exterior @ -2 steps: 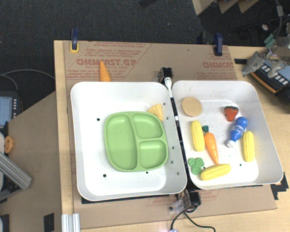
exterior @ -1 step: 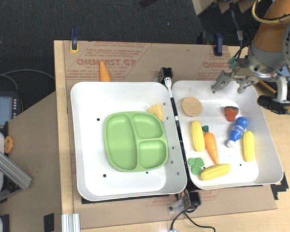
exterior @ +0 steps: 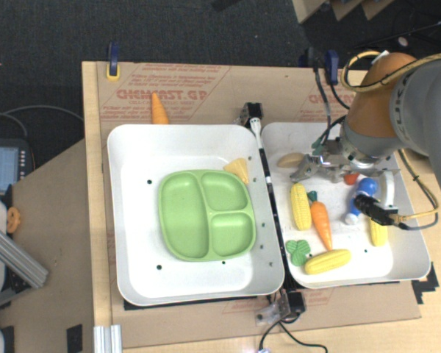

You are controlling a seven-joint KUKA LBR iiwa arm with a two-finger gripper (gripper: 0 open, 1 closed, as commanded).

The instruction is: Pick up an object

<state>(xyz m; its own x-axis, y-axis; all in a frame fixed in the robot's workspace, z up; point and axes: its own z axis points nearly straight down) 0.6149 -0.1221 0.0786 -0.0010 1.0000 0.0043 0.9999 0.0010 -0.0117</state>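
My gripper (exterior: 314, 166) is hovering in the right bin (exterior: 408, 259); I cannot tell its grip. The carrot (exterior: 320, 223) is lying at its six o'clock, beside the corn (exterior: 300, 206).

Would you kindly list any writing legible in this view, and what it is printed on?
"GHMAST.GP", or close to it: faded red stencilled letters on the brown board behind the left bin; reading uncertain.
Smaller red lines above and below it: too blurred to read.
Red print on the board's right part: unreadable.
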